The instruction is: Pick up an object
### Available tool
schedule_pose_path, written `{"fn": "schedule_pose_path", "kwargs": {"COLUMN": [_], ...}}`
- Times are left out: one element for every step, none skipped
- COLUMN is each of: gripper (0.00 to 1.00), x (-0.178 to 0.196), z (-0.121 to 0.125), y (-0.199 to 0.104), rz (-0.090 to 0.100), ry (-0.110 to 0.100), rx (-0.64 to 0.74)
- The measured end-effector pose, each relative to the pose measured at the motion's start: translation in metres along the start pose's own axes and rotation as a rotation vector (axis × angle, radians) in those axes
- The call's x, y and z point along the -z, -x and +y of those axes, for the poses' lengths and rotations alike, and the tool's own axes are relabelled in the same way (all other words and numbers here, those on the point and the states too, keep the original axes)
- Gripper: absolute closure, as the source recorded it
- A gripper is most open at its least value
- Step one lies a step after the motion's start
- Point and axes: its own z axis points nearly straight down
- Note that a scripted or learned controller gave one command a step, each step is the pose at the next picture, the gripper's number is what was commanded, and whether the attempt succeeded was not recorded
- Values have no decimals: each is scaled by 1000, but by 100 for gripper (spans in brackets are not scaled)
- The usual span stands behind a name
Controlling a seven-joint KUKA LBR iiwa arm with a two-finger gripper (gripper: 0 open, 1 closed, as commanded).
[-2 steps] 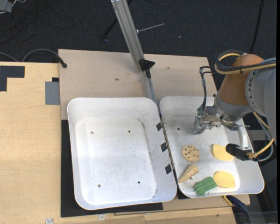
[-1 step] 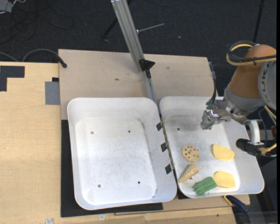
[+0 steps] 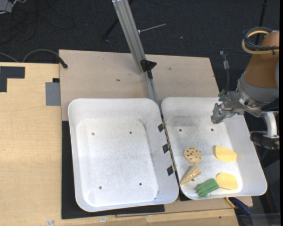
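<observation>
The right bin (image 3: 198,112) holds several small items in its near half: a tan spotted cookie (image 3: 192,154), a beige cone (image 3: 190,174), a green piece (image 3: 207,187) and two yellow pieces (image 3: 225,154) (image 3: 227,181). My gripper (image 3: 218,117) hangs over the far right part of that bin, well above and behind the items, with nothing visibly between its fingers. The arm (image 3: 259,74) comes in from the right.
The left bin (image 3: 80,112) lies beside the right one, with black clips (image 3: 166,148) along the shared rim. A slanted aluminium bar (image 3: 132,36) rises behind the bins. A light wooden table (image 3: 23,140) lies to the left.
</observation>
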Motion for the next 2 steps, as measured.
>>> {"fn": "schedule_pose_path", "kwargs": {"gripper": [100, 100], "x": [32, 34], "z": [1, 2], "y": [1, -43], "rz": [0, 3], "ry": [-2, -7], "rx": [0, 4]}}
